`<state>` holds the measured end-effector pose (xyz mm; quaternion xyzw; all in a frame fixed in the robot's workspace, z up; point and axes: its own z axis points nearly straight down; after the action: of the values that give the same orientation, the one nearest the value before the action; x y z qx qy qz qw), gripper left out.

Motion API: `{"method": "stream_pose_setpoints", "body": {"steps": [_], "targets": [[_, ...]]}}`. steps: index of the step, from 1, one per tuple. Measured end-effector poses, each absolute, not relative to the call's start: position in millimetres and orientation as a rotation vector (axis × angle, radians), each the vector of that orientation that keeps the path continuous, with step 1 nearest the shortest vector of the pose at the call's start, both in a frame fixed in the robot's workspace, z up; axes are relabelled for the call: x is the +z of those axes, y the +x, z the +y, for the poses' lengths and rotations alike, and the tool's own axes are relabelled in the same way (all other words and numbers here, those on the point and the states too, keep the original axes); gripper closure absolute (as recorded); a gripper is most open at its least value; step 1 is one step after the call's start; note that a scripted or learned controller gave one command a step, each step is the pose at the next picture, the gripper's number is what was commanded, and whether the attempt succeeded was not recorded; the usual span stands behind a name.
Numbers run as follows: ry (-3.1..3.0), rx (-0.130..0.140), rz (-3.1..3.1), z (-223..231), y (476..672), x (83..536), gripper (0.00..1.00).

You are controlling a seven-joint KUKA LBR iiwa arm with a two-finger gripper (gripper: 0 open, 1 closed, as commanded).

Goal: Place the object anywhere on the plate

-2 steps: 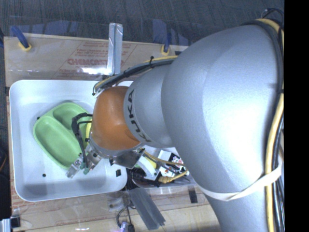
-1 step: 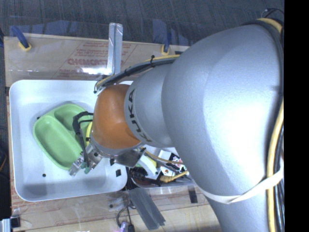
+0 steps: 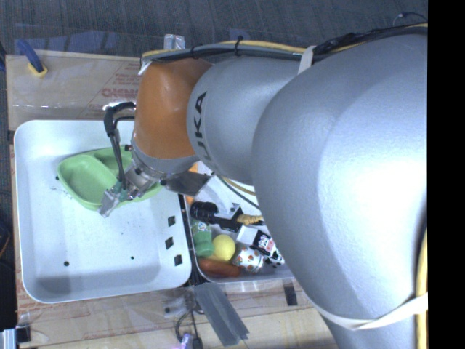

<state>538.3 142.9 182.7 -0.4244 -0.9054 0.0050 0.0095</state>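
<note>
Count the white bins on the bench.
2. The left bin holds the green plate, where the gripper reaches. The right bin holds small objects, mostly hidden under the arm.

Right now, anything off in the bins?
The green plate in the left bin looks tilted, with the claw at its near rim. The right bin holds jumbled items; nothing spilled.

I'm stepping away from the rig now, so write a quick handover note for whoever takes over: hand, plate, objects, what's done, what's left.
Hand: low over the near rim of the green plate in the left bin; whether it grips anything is unclear.
Objects: yellow ball, dark bottle and other items lie in the right bin.
Done: no object visible on the plate.
Left: confirm a grasp, then place the object on the plate.
</note>
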Motion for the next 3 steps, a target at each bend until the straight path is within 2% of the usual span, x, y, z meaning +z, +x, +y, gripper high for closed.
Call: {"method": "stream_pose_setpoints", "body": {"steps": [1, 2, 3], "targets": [[-1.301, 0.007, -2.855, 178.6, 540.7, 230.7, 1.00], [-1.286, 0.016, -2.857, 179.8, 539.6, 237.8, 1.00], [-1.187, 0.003, -2.904, 76.0, 513.8, 266.5, 1.00]]}}
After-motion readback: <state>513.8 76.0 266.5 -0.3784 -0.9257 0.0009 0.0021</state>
